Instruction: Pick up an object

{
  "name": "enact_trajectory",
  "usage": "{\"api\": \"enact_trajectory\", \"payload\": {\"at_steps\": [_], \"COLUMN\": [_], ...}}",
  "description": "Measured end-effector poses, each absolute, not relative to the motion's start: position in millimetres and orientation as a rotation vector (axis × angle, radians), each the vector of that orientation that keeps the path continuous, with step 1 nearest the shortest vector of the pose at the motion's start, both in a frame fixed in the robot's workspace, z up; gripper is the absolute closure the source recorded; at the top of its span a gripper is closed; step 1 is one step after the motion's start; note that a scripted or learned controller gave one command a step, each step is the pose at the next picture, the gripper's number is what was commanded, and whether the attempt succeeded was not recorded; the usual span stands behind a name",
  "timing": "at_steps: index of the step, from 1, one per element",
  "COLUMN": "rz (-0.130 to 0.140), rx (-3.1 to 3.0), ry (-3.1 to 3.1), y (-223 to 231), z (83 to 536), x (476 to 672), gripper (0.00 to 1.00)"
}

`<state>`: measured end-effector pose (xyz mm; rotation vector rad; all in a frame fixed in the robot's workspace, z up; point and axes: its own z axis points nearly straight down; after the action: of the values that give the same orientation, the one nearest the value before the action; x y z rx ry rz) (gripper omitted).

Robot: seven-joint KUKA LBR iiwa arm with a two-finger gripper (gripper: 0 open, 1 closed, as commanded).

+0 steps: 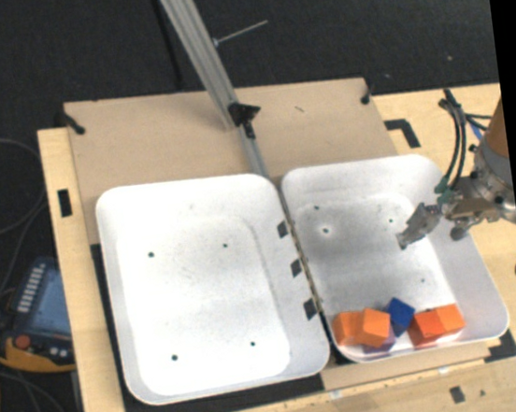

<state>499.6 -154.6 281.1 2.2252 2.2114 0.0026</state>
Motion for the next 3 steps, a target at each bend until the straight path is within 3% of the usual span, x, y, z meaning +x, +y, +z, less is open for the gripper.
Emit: {"api": "enact_trajectory", "payload": {"at_steps": [1, 2, 3], "rz": [-0.002, 0.009, -0.006], "rx": [2.217, 2.21, 2.219], "ry": [2.222, 2.22, 2.231], "y": [-165, -112, -56], "z": [251, 416, 311], "x": [541.5, 530.3, 524.7], "gripper": [0.0, 0.0, 0.0]}}
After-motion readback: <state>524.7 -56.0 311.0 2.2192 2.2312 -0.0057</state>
